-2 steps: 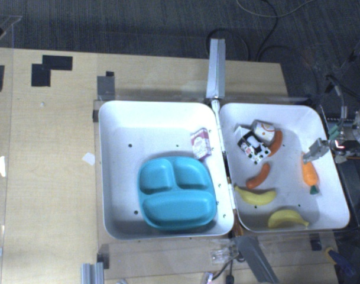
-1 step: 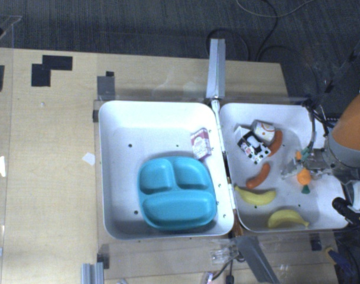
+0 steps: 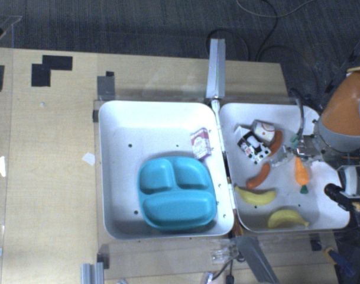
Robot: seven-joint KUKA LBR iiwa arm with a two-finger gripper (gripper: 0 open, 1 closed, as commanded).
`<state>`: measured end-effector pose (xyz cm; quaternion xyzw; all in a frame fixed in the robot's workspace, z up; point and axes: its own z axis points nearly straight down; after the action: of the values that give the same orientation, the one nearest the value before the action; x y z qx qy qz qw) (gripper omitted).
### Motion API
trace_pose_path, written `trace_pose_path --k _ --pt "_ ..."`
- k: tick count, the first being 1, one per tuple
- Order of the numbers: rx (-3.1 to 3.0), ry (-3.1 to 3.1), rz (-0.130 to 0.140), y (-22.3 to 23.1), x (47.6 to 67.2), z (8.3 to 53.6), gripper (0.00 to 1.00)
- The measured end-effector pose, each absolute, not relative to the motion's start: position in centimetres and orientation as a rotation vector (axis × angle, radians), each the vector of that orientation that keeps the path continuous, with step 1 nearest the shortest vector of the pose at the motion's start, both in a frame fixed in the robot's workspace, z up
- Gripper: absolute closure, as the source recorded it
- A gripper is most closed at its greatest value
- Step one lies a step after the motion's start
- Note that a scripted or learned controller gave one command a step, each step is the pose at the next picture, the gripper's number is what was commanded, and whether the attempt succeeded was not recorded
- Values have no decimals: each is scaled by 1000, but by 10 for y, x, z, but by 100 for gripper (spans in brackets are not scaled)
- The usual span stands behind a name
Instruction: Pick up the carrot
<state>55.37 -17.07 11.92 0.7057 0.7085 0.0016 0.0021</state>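
Gripper (image 3: 293, 151) sits low over the right bin (image 3: 327, 218), just left of the carrot's upper end; its metal parts blur together with a thin grey rod, so I cannot tell how it is set. Nothing is visibly clamped in it. Taking the carrot (image 3: 301, 172) as the landmark: it lies on the bin floor, orange, pointing roughly up and down, with a small green tip at its lower end. Right above and to the right of the carrot hangs the arm (image 3: 345, 114), grey with its broad orange band. To the left of the carrot lies a reddish sausage (image 3: 258, 175), tilted, and a second one (image 3: 276, 142) above it, near a small black-and-white toy (image 3: 253, 141). Below and left of the carrot rests a yellow banana (image 3: 255, 195); a second banana (image 3: 287, 218) lies below the carrot, near the bin's lower wall. Far to the left of the carrot, in the left bin (image 3: 117, 158), stands a blue compartment tray (image 3: 176, 192), with a small red-and-white packet (image 3: 201, 143) just above its upper right corner.
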Motion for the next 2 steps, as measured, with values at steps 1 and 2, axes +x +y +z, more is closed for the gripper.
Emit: trace_pose_path --k 1,2 --pt "2234 2139 33 -199 536 102 0" --pt "2231 2139 38 -198 538 114 100"
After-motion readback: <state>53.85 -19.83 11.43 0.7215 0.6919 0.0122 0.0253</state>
